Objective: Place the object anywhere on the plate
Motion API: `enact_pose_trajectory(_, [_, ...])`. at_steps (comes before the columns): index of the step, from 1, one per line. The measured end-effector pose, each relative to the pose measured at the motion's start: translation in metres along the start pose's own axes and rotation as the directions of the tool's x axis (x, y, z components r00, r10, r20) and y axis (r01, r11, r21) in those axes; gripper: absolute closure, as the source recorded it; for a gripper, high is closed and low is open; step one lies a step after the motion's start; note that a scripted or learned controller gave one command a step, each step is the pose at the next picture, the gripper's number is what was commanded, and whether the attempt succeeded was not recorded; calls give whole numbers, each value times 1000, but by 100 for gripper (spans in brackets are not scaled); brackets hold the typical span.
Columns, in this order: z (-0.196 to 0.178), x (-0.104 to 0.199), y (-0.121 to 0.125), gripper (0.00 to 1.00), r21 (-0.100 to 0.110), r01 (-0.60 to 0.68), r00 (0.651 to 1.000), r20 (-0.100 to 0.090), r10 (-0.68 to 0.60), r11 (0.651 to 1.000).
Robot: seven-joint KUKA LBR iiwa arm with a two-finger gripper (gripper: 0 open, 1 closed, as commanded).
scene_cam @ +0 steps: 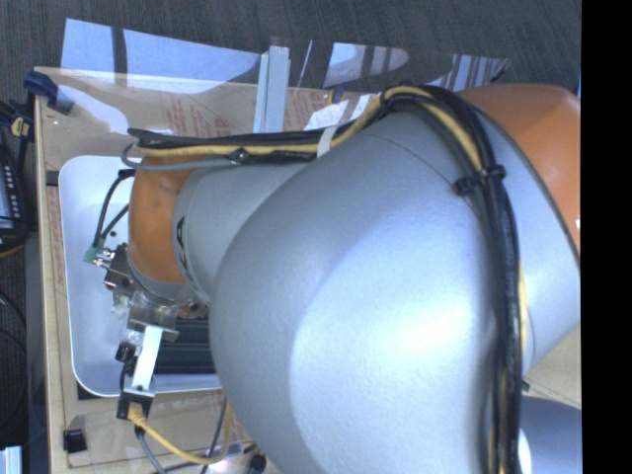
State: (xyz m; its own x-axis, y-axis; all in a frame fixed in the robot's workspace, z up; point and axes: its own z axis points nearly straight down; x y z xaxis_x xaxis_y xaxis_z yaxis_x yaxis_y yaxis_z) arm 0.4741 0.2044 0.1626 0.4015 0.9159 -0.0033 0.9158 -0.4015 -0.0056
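Observation:
My grey arm point(395, 294) reaches in from the right and covers most of the bench. Its orange band point(153, 225) and wrist hang low over the left white bin point(84, 265). The gripper point(133, 309) sits below the band, close to the bin's floor near its front left part. What lies under the wrist and arm is hidden.
The left bin's bare white floor and left rim point(64, 255) show beside the wrist. Clear plastic panels point(272, 82) stand along the far edge of the bench. Black equipment point(12, 186) sits off the bench at the left edge.

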Motion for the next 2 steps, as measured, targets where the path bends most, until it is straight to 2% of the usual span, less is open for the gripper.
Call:
enact_pose_trajectory(1, [-154, -50, 24, 100, -6, 260, 966, -3, -260, 966])
enact_pose_trajectory(2, [-166, -15, 69, 100, -2, -199, 980, -2, 199, 980])
